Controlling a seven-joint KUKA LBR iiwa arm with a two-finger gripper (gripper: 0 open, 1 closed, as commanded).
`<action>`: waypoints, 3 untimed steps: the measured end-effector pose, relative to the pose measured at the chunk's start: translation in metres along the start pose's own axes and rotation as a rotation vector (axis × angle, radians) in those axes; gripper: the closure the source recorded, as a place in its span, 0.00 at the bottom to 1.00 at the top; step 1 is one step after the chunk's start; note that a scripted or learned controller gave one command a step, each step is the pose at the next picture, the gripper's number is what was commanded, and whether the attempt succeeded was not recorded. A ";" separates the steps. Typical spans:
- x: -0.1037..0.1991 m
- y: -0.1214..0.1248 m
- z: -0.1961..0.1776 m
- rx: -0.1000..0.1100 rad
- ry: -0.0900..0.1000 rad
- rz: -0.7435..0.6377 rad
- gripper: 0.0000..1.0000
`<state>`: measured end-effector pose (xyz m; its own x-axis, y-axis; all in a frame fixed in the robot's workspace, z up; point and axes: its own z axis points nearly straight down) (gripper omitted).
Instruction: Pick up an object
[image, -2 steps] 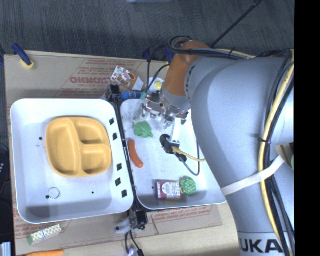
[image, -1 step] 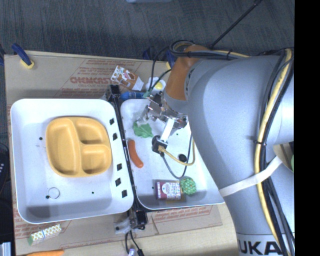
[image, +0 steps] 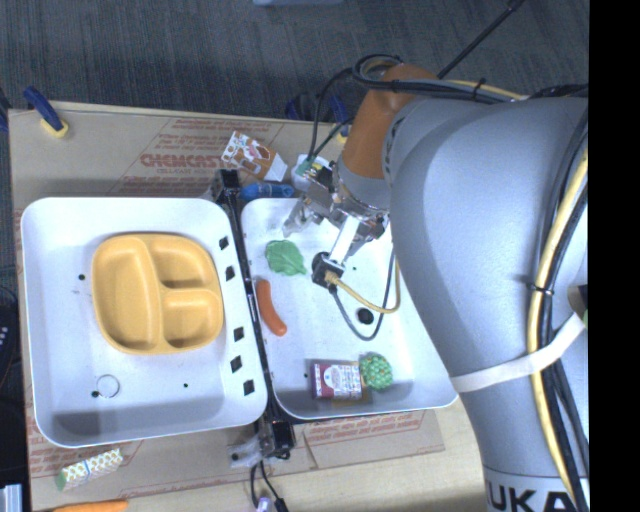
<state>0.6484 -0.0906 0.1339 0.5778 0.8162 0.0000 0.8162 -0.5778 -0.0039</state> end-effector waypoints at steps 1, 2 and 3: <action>-0.060 -0.059 0.030 0.002 -0.002 -0.130 0.00; -0.029 -0.035 0.043 -0.001 -0.001 -0.309 0.00; -0.019 -0.024 0.042 -0.003 -0.002 -0.630 0.00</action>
<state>0.6174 -0.0922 0.0919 -0.0142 0.9999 -0.0004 0.9999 0.0142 -0.0008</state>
